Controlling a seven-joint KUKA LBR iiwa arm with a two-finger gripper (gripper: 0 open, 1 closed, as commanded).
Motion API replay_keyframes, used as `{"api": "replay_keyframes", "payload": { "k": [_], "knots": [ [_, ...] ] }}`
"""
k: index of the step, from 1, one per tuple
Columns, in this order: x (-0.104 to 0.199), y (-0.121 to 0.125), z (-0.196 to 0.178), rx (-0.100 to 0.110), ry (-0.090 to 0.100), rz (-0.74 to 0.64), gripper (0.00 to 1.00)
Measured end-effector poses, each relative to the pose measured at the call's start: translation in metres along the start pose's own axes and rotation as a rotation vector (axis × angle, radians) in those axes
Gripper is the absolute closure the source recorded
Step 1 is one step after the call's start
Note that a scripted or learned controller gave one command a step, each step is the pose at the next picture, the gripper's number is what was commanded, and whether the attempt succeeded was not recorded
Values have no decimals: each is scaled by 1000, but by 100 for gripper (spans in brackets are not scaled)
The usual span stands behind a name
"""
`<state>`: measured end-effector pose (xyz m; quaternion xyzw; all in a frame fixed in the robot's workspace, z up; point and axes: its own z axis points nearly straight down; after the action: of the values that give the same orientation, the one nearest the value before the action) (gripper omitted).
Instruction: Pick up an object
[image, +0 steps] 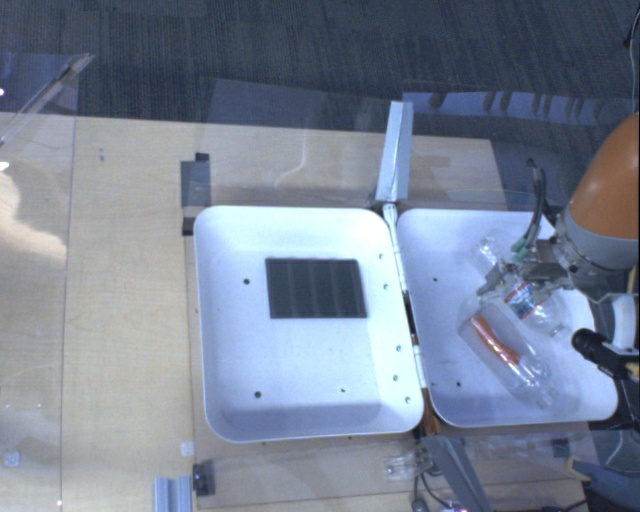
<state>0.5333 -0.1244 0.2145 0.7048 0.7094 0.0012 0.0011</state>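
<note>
Two white bins sit side by side on a wooden bench (110, 330). The left bin (230, 390) has a dark grated panel (315, 288) flat in its middle. The right bin (440, 260) holds clear plastic packaging. A clear plastic tube (505, 352) with a copper-coloured piece inside lies slanted in the right half of that bin, running from upper left to lower right. Just above it is a crumpled clear wrapper (498, 258) with small red and green bits near it.

The arm comes in from the right, its orange band (612, 190) at the frame edge above the grey wrist. The gripper (525, 280) hangs over the right bin, low over the crumpled wrapper and near the tube's upper end. Cannot tell how the pincer stands, or whether anything is caught in it, because the clear plastic and the wrist clutter that spot.

A metal divider bar (393, 150) stands up between the bins at the back. Cables (440, 480) show at the bench's front edge.
</note>
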Motion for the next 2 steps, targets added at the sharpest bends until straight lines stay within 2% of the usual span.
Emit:
{"api": "replay_keyframes", "payload": {
  "k": [1, 2],
  "knots": [
    [-23, 18, 86, 2, 0, -151, 0],
    [-14, 9, 125, -10, -2, -269, 0]
  ]
}}
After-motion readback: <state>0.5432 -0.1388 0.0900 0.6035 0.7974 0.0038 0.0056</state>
